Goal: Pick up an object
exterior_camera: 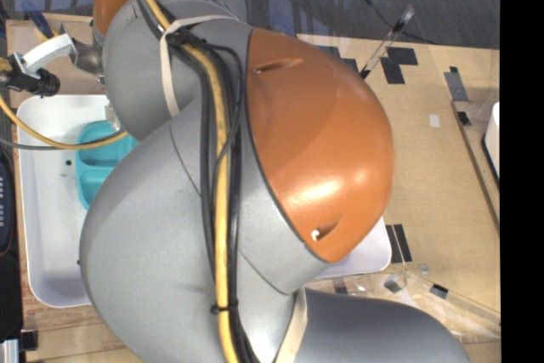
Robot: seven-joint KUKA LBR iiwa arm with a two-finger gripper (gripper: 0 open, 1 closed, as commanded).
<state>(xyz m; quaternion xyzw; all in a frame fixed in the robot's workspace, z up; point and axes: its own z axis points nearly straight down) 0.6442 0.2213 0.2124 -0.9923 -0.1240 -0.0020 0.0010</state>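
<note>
The arm (212,208) was seen close beneath the camera, its grey casing and its orange band (319,140) spread across the middle of the view, with a bundle of black and yellow cables (217,140) strapped down along it. At the left a white bin (42,208) was seen, much of it covered by the arm. A teal object (95,150) was seen lying in that bin, in the upper part of what could be seen of it, its right side hidden behind the grey casing (its shape could therefore not be made out in full). The gripper (85,57) was glimpsed as a grey metal part at the upper left, just above the bin's upper rim and near the teal object; whether it was open, closed or gripping anything could not be told, and no contact with the teal object could be judged. A white corner (374,255) of the other bin was seen under the lower edge of the orange band. To the right, the pale bench (442,157) was marked with dark strips of tape (399,62)
</note>
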